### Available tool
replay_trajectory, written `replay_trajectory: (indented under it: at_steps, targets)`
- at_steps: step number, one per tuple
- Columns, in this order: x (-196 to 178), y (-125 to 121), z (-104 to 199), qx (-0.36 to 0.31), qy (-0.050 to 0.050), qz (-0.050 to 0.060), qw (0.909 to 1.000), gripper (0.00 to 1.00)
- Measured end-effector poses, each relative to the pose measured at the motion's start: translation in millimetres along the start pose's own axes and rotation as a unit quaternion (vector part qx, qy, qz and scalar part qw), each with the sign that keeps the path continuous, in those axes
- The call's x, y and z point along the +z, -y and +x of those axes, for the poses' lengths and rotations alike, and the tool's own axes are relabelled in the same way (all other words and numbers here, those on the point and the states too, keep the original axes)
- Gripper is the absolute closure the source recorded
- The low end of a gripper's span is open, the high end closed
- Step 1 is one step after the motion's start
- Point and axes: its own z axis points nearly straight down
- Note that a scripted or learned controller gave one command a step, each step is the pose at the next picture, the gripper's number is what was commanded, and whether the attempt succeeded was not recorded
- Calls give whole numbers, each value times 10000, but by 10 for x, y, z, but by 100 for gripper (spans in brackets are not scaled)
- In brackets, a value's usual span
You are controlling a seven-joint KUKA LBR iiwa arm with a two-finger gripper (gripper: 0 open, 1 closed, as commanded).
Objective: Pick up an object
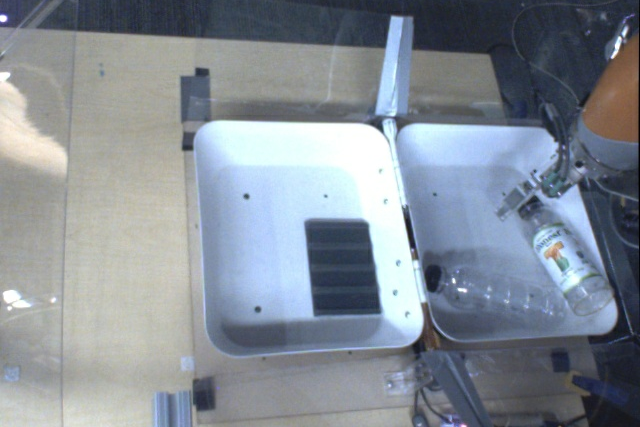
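Claw (524, 196) is hovering low in the right bin (450, 150), just above the labelled bottle (563, 258), which is lying on the bin floor beside a clear bottle (490, 289). Claw opening cannot be judged; nothing is lifted yet.

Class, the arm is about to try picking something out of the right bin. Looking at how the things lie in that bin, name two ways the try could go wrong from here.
1. The gripper hangs by the cap end of the small labelled bottle, which lies on its side. A round body like that could roll or slip away.

2. The clear plastic bottle lies close beside it along the right bin front wall. Moving one bottle may knock the other.
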Motion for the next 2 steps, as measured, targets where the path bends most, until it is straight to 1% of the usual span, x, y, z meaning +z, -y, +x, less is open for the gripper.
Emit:
replay_trajectory:
  at_steps: [1,2]
  targets:
    - [158,-375,-235,-453,14,-14,9990,0]
    - [-967,-558,-353,-1380,28,-22,9904,0]
